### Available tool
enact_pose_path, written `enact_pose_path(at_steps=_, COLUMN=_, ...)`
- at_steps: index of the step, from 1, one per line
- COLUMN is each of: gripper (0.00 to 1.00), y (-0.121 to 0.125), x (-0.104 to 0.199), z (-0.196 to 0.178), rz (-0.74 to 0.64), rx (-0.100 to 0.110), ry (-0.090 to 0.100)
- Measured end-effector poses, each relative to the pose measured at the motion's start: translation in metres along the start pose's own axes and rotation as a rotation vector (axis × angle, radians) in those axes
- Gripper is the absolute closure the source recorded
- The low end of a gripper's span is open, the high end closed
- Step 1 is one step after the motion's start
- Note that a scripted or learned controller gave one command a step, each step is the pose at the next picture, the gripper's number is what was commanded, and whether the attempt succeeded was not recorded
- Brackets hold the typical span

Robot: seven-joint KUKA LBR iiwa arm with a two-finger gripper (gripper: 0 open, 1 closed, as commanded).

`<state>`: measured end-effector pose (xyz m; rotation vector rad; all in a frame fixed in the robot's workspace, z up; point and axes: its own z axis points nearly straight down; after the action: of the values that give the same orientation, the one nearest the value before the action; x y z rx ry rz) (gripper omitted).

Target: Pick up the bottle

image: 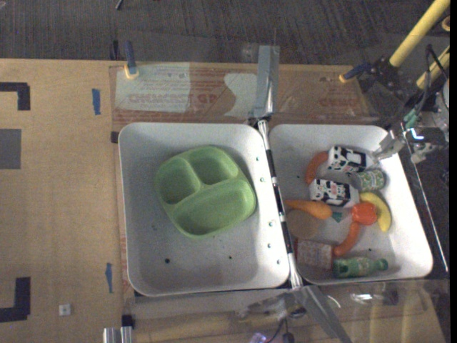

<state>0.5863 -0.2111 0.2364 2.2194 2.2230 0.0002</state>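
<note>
White plastic makes up both shallow bins, and we read them from nine o'clock across to three o'clock. On the brown bench (57, 213) at the far nine o'clock side we see black corner marks and bits of blue tape. Above the bins, towards twelve o'clock, a flat sheet (168, 90) carries red lettering, mirrored or upside down, and we cannot read it. The left bin (143, 263) holds a green divided plate (206, 190) with three compartments, lying slightly tilted near the bin's centre.

Past the metal divider (265, 84) comes the right bin (418, 252), crowded with small things. Two black-and-white cow-patterned cartons (335, 190) sit near its middle, one towards twelve o'clock of the other; their print is too small for us to read. An orange carrot-shaped toy (308, 208) lies at nine o'clock of the lower carton, a yellow banana (382, 214) at three o'clock of it, and a small green-patterned can (372, 180) just above the banana. A reddish labelled packet (314, 253) lies near the bin's six o'clock edge, its writing unreadable.

Our bottle (360, 266) lies on its side along the six o'clock wall of the right bin, just at three o'clock of the packet. It is green with a pale label band and a darker cap pointing to three o'clock; no brand can be made out.

At the bin's two o'clock corner the gripper (391, 146) hangs over the rim, well apart from the bottle. We cannot tell how far the claw is parted, and we see nothing between its tips
</note>
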Motion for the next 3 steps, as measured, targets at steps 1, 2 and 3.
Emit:
enact_pose_path(at_steps=1, gripper=0.0, y=-0.083, x=0.077, z=0.15, rz=0.165, rx=-0.003, ry=0.001)
enact_pose_path(at_steps=2, gripper=1.0, y=-0.082, x=0.075, z=0.139, rz=0.168, rx=-0.007, ry=-0.001)
enact_pose_path(at_steps=3, gripper=0.0, y=-0.082, x=0.075, z=0.139, rz=0.168, rx=-0.007, ry=-0.001)
